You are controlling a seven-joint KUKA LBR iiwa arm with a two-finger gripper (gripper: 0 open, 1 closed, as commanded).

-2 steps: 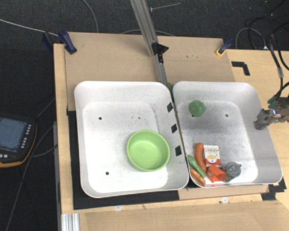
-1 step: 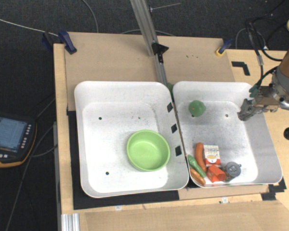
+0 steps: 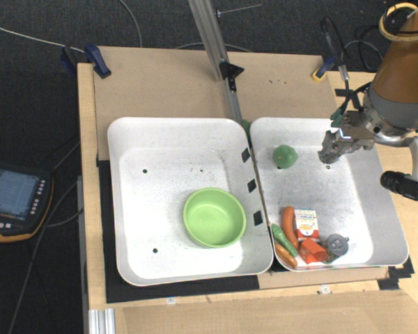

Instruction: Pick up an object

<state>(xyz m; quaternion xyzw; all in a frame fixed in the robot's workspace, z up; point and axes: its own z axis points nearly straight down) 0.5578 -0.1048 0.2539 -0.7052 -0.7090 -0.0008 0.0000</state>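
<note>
Even overhead light, faint shadows, perhaps slightly soft.

The arm is cut off by the right edge of the view, its upper part out of frame. The pincer is too small and dark to show how its fingers stand. In the right bin, near the counter's front edge, a carrot, a small carton and a grey piece overlap in a heap, partly hiding one another.
</note>
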